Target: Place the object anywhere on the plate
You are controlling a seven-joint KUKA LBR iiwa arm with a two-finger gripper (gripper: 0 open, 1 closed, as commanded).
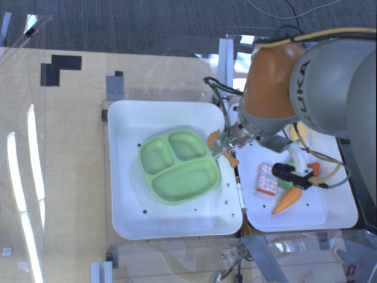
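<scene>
Two white bins [177, 229] hold a green plate [179, 165]; gripper [222, 145] beside its rim, finger state unclear

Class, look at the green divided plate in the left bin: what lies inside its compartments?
All three compartments of the green plate show bare green surface. At its right rim the end effector hangs beside something orange, and the arm hides what lies beneath it.
</scene>
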